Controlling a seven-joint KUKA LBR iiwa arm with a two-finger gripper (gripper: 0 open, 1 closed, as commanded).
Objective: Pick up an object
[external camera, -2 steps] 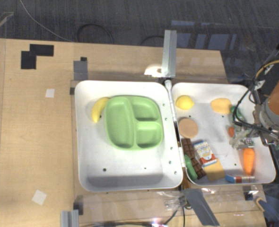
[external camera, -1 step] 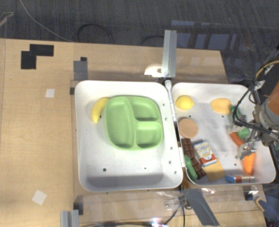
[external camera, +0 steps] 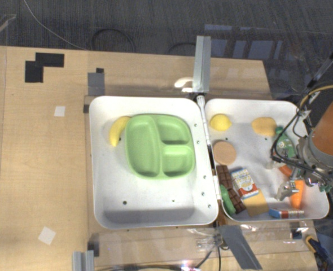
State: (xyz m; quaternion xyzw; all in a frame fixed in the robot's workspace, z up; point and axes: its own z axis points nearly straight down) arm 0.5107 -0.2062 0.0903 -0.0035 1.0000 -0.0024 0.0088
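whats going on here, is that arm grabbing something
A robot arm reaches in from the right, its gripper low over the right bin, close to an orange object. Nothing is visibly held. That bin also holds a lemon, a chocolate bar and a small carton. The left bin holds a green tray and a banana.

open floor lies mid right bin; items crowd its near edge, and green tray fills much of left bin.
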